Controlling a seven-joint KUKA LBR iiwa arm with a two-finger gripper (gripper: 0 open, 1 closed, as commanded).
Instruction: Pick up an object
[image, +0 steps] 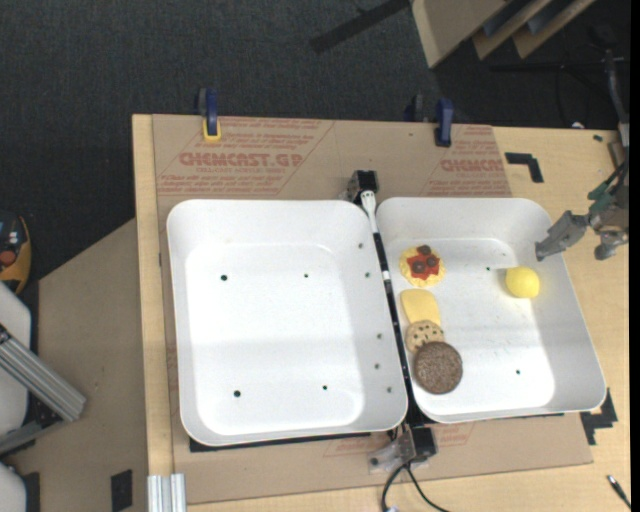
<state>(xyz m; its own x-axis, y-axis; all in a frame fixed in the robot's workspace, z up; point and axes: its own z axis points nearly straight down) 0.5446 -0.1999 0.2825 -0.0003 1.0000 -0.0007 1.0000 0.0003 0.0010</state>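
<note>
The right bin (560, 390) holds several small items. A yellow ball (522, 282) lies near its right wall. Along its left side sit a yellow disc with a red topping (422, 265), a pale yellow block (421, 304), a chip cookie (424, 333) and a dark brown round cookie (438, 366). My gripper (583, 240) hovers over the bin's upper right rim, just above and right of the yellow ball. It is open, with nothing between its fingers (556, 236).
The left bin (200, 400) lies beside the right one, with a black clip (363, 185) at the top of the seam between them. Both rest on a brown board (300, 150) held by blue clamps (209, 108).
</note>
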